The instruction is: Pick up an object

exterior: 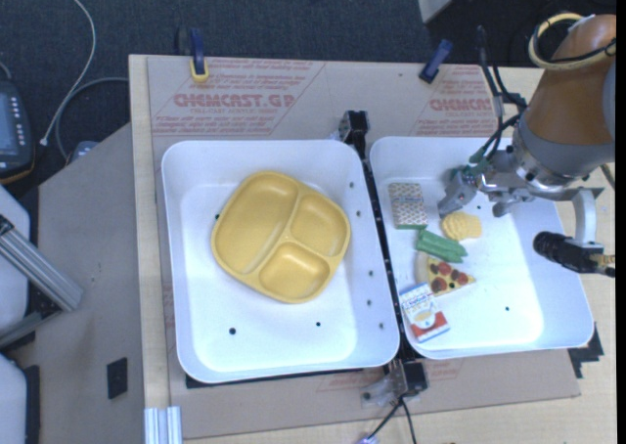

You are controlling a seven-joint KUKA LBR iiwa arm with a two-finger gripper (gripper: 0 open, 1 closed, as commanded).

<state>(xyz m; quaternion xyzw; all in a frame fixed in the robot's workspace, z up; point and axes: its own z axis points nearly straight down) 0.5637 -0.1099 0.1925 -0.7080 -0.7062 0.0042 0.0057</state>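
Several small toy foods lie in the right bin (548, 330): a grey-green square waffle (407, 203), a yellow piece (462, 227), a green pod (440, 244), a pizza slice (448, 279) and a small red-and-white carton (423, 312). My gripper (458, 194) hangs low over the back of this bin, just above and behind the yellow piece and to the right of the waffle. Nothing shows in its grasp. The grey wrist and orange band rise behind it toward the upper right.
The left bin (186, 237) holds a yellow divided plate (282, 235). A black divider with clamps runs between the bins (377, 237). A black part of the arm (567, 251) juts over the right bin's right side.
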